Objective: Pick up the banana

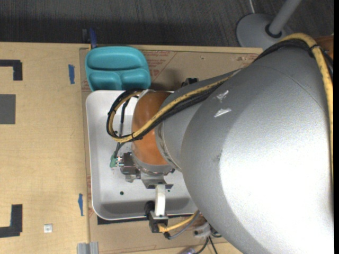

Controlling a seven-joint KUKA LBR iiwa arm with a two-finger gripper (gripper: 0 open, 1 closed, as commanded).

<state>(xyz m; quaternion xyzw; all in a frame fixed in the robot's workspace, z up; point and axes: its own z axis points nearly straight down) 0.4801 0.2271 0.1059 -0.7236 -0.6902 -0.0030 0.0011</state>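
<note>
Banana position cannot be determined; the grey arm (249, 136) covers most of the white bin (100, 157). Tool (158, 208) sits low near the bin's front wall; its finger state cannot be told. A teal object (117, 67) rests on the worktop (42, 142) just behind the bin.

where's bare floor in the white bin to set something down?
Bare strip in the white bin along its left wall, from below the teal object to the front rim. The right part is crowded: the arm and its wrist cover it.
</note>
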